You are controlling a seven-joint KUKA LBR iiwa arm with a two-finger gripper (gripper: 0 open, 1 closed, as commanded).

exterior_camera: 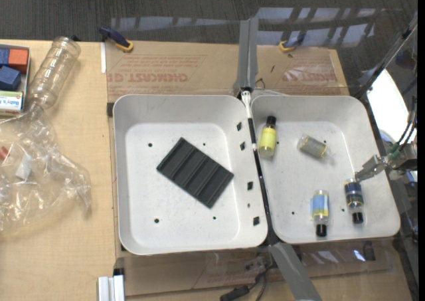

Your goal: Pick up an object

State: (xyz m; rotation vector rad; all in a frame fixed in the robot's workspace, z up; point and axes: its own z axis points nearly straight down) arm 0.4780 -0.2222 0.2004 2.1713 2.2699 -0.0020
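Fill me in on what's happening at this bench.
A picking trial is under way, with nothing lifted yet. The gripper sits low at the right bin's right edge, near a blue-banded bottle. That bin also holds a yellow bottle, a small clear vial and a second blue-banded bottle. The left bin holds a dark ribbed panel.

Thin, shiny grey metal gripper (372, 168) at the right edge, pointed at the tip. Small green bit and thin dark wires behind it. Rest too blurry to tell.
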